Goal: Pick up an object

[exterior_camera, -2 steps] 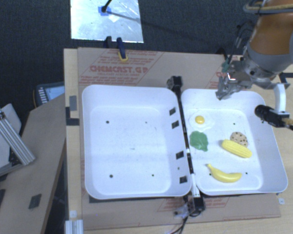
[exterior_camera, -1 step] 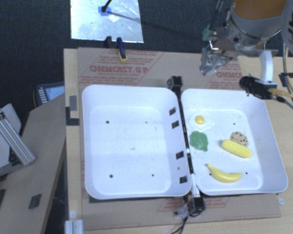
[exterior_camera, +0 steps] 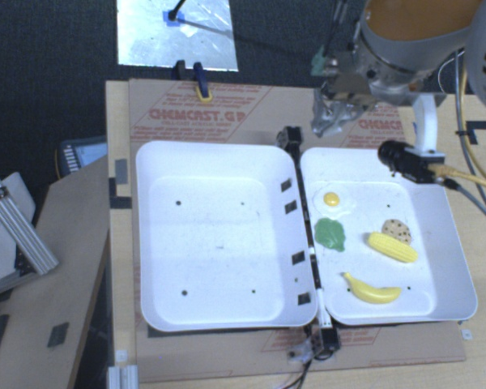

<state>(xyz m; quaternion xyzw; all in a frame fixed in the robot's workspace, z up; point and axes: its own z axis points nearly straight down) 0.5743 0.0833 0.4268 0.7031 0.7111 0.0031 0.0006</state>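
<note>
At far left corner of right bin (exterior_camera: 458, 250), gripper (exterior_camera: 336, 124), opening impossible to tell; fried egg (exterior_camera: 331, 200) apart, toward near edge.

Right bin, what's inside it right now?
Five toy foods: a fried egg, a green leafy piece, a cookie, a corn cob and a banana. The arm covers the far right corner of the right bin, so that spot cannot be seen.
</note>
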